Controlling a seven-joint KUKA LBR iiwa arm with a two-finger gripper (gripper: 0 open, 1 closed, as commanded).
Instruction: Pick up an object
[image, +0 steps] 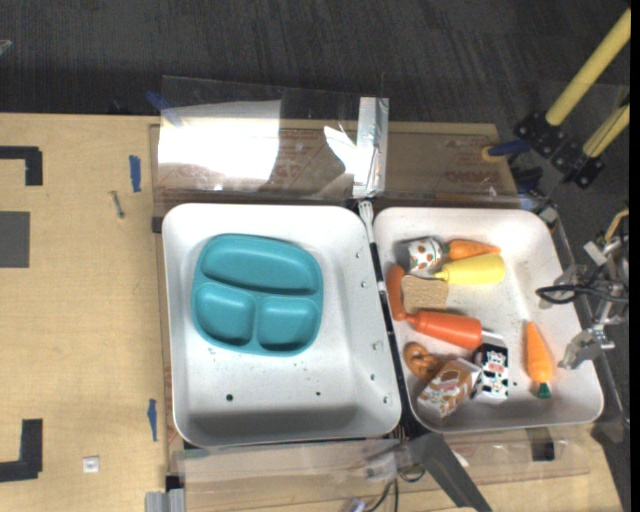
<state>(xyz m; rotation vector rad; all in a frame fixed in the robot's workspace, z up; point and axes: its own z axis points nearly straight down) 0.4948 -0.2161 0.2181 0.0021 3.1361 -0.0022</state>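
The right white bin (575, 400) holds several toy foods. At its back lie a spotted mushroom (425, 256), an orange carrot (472, 248) and a yellow piece (476, 270). A tan bread slice (426, 293) lies beside an orange-red piece (450, 326). Near the front are a brown pretzel (417, 357), a small printed packet (447, 388) and a black-and-white carton (491, 370). A second carrot (538, 358) with a green tip lies along the right wall.
The left white bin (190, 400) holds a teal divided plate (258, 292). Cables and a metal clamp (588, 340) sit at the right bin's outer edge. Yellow bars (590, 70) cross the top right corner. A clear plastic sheet (270, 150) lies behind the bins.
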